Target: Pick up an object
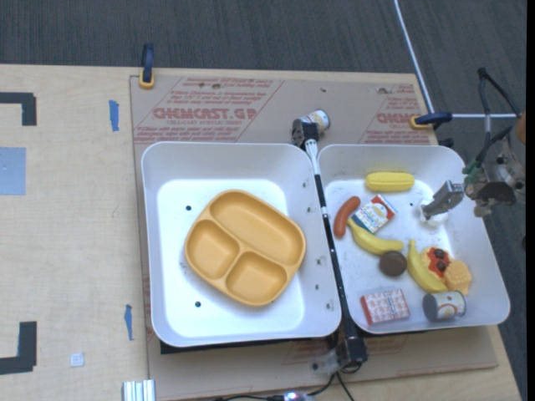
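While hanging spread and empty, pincer [438, 204] just right of snack packet [373, 215], apart.

Right bin [493, 284], contents. Corn cob [389, 181], yellow, lies level near the far wall. Sausage [345, 215], red, lies slanted at the left side, just beside a small carton [373, 215] (white, with blue and orange print). One banana [375, 241] curves below the carton; a brown ball [393, 263] lies at its lower end. A second banana [425, 268] runs down the middle-right, touching an orange-and-red piece [445, 266] (kind unclear). A red-and-white box [384, 306] lies flat near the front wall; a can [444, 306] lies on its side beside it.
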